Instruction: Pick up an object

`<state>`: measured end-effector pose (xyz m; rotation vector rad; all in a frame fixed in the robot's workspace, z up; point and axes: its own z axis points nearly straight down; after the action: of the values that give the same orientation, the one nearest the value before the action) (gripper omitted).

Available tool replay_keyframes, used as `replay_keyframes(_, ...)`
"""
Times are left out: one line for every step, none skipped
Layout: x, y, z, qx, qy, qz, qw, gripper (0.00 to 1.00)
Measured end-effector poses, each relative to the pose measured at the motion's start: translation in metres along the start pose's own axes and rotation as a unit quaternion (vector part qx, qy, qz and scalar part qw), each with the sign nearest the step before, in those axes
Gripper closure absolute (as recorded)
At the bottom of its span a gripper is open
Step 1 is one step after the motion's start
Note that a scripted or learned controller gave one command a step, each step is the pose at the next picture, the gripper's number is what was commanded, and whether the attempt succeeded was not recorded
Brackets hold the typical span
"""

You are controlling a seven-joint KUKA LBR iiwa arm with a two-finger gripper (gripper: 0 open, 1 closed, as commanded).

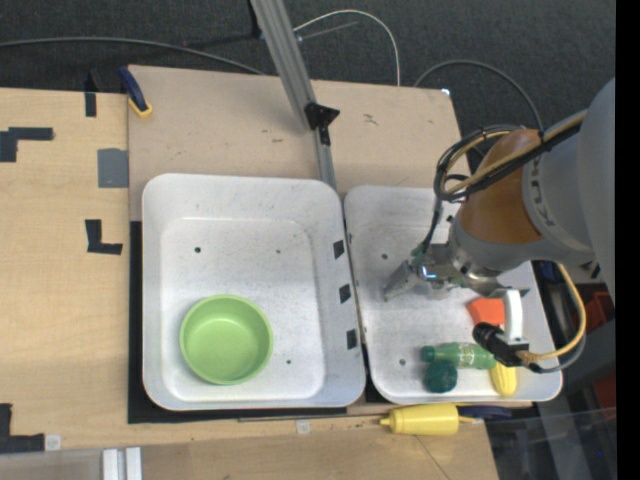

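My gripper (402, 280) hangs low over the middle of the right bin (385, 228), pointing left towards the divider. No object lies directly under it. A pale green bottle (462, 355) lies on its side near the bin's front right, with a dark green lump (438, 376) touching its front. An orange object (487, 311) sits just right of the gripper, partly hidden by the wrist. A small yellow piece (505, 379) lies in the front right corner. In the left bin (170, 208), a lime green bowl (226, 339) stands at the front left.
A yellow object (425, 420) lies on the bench outside the right bin's front rim. A grey metal pole (285, 48) rises behind the two bins. The arm's body covers the right bin's right side.
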<state>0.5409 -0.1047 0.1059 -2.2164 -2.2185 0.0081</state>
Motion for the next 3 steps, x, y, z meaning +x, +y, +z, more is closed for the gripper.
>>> replay_keyframes(0.0,0.001,-0.013,-0.002,0.0,-0.001,1.0,1.0)
replay_keyframes(-0.01,0.001,-0.068,-0.005,-0.001,0.001,1.0,1.0)
replay_keyframes(-0.01,0.001,-0.111,-0.005,-0.001,0.0,1.0,1.0)
